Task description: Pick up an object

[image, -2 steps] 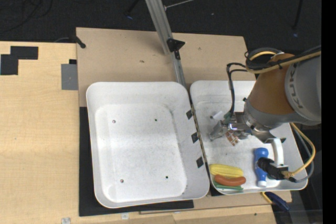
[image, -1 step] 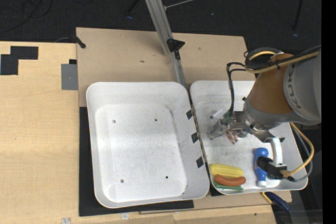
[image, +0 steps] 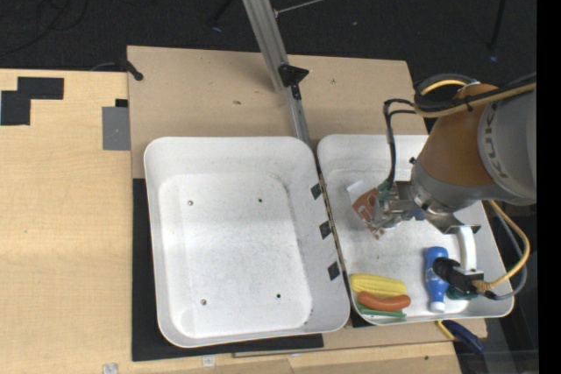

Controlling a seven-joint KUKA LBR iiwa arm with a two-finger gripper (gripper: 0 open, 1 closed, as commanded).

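The grey arm [image: 491,149] with its orange band rises nearest the camera, entering from the right and bending down over the right bin [image: 351,155]. Beside that bin sits the left bin [image: 166,162]. In the right bin, a yellow and red toy [image: 380,293] lies at the near rim, and a blue and white bottle-like object [image: 435,276] rests just to its right. A small reddish-brown piece [image: 365,204] lies mid-bin, looking light, thin and rigid, best pinched across its narrow edges, though it may slide on the smooth floor. The gripper [image: 382,219] is low, touching or just beside that piece; whether its jaws are spread or pressed together I cannot tell.
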